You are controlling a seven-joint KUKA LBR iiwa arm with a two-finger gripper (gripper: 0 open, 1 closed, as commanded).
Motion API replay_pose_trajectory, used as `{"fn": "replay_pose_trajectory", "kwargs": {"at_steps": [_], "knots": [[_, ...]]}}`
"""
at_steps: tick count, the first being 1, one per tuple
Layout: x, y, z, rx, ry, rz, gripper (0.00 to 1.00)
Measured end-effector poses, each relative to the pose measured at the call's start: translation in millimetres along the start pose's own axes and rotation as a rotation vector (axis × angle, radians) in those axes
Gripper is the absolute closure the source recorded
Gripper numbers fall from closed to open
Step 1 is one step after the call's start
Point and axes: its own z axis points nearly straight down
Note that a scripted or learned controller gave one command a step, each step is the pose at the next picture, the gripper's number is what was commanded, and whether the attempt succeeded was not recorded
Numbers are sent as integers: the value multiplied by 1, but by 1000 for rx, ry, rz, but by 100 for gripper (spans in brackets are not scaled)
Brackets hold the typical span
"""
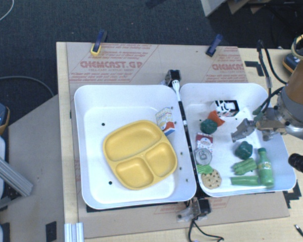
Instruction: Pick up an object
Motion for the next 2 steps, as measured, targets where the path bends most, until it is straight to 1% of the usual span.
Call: {"fn": "replay_pose_trajectory", "kwargs": {"at_steps": [1, 2], "knots": [[0, 2, -6, -13, -2, -3, 0], [1, 10, 40, -6, 0, -3, 0]]}}
